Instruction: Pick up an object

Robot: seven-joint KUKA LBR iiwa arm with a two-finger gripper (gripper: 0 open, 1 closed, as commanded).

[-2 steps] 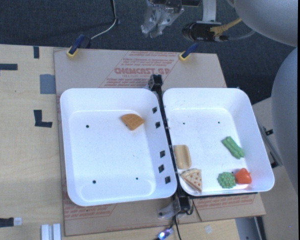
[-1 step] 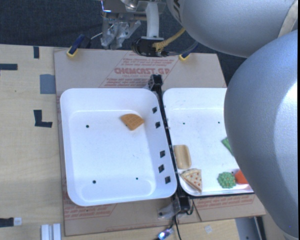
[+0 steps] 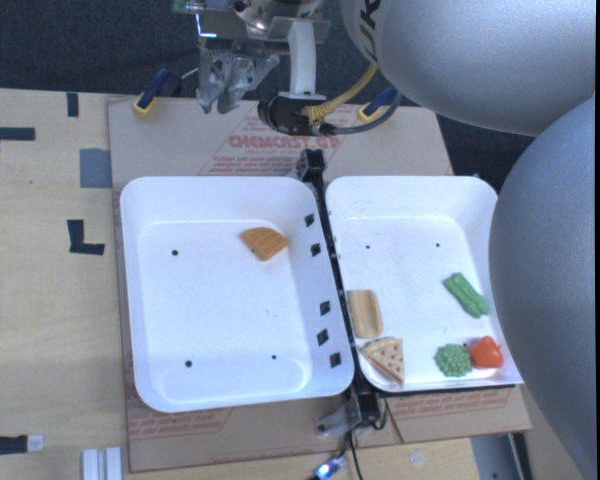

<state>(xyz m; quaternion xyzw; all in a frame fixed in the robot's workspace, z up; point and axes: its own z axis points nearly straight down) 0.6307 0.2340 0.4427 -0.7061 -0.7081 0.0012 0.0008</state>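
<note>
We see the grey arm [image 3: 480,38] filling the upper right of the frame, with black letters partly visible on its casing near the top centre; they are cut off and we cannot read them. Below it, two white bins sit side by side on a brown cardboard sheet [image 3: 270,148] printed with red lettering too blurred to read with certainty. The left bin [image 3: 140,298] occupies the centre of the frame and contains one orange-brown wedge [image 3: 265,242] in its upper middle. The right bin [image 3: 420,193] contains a tan bread-like piece [image 3: 365,313] and a triangular sandwich slice [image 3: 386,358] against its left wall, and a green pod [image 3: 465,294], a green broccoli piece [image 3: 452,359] and a red piece [image 3: 486,352] near its lower right corner. The gripper [image 3: 230,83] hangs at the top centre, above the cardboard and beyond both bins. We cannot tell how its jaws stand.
</note>
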